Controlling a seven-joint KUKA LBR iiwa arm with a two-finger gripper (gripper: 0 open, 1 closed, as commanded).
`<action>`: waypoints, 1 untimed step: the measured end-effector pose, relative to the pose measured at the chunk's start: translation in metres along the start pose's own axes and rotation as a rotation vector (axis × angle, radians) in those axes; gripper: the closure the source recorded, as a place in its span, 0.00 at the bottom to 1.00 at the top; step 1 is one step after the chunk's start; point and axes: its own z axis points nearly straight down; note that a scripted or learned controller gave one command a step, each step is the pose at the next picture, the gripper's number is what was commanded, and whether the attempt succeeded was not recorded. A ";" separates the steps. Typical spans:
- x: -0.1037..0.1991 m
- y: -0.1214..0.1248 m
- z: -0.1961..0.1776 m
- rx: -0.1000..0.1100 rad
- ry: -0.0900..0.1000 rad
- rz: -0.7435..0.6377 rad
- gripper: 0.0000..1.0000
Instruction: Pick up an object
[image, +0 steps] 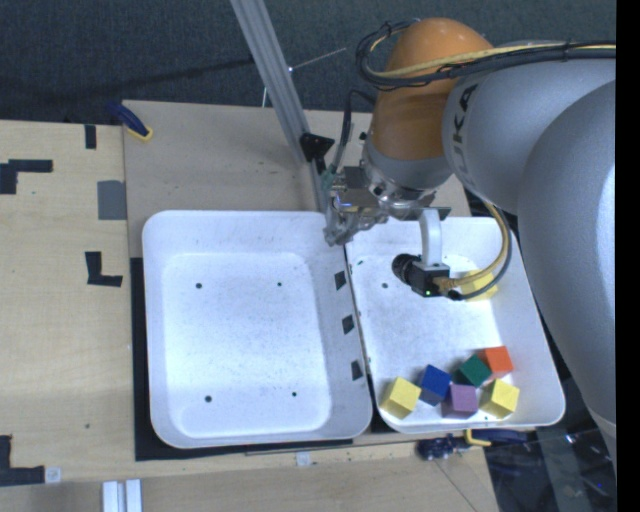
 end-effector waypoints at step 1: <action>0.041 -0.015 0.015 0.002 -0.002 0.002 1.00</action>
